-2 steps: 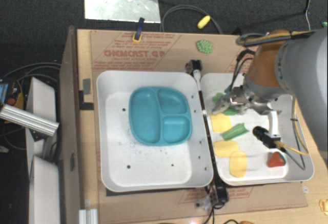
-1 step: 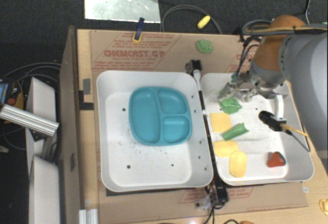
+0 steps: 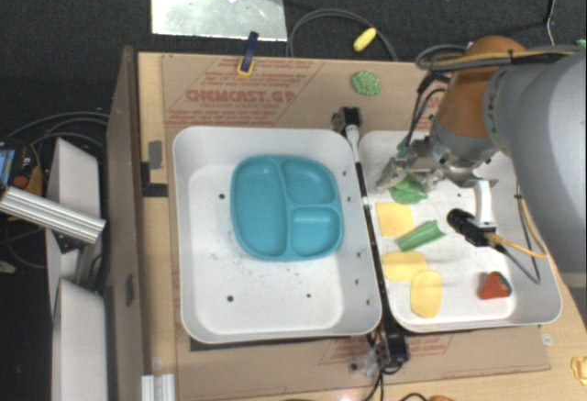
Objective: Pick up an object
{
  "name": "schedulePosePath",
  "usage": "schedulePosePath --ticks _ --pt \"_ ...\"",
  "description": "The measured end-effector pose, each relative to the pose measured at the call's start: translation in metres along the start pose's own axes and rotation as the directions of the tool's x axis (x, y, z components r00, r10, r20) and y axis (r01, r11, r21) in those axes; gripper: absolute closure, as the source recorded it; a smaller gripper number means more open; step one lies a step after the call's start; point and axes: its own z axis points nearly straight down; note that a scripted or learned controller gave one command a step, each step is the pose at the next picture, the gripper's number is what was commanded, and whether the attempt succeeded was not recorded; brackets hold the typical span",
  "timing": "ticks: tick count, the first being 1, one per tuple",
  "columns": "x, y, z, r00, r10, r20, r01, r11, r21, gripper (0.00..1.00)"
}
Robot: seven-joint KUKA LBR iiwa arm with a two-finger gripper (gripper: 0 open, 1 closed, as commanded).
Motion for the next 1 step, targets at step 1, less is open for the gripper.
schedulePosePath --ticks 1 --pt "-0.0213 0.0081 -0.0010 1.000 0.007 0.001 -0.007 1.000 -0.003 0.00"
